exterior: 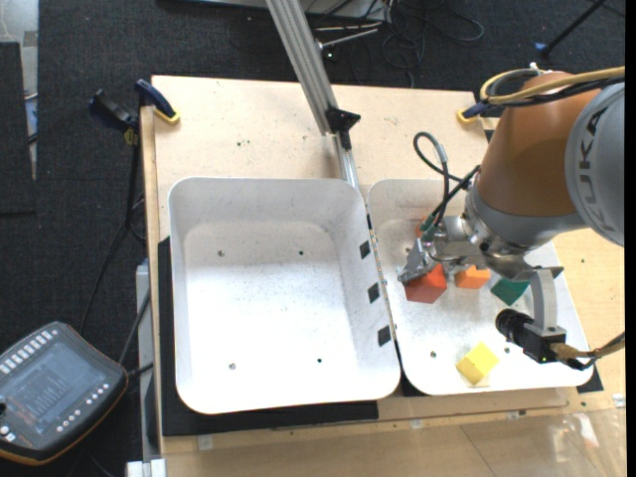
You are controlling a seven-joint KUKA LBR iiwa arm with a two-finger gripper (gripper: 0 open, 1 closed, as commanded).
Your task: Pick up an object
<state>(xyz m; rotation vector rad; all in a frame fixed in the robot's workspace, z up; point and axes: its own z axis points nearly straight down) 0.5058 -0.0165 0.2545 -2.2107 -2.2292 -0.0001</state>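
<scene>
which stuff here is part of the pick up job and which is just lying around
Part of the job:
- claw
- red block
- orange block
- green block
- yellow block
- right bin

Just lying about:
- left bin
- handheld controller
- clamps
- cables

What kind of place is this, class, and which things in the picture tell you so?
Probably a robotics lab: a robot arm reaches over two white bins on a bench, with a control pad and cables on the floor.
</scene>
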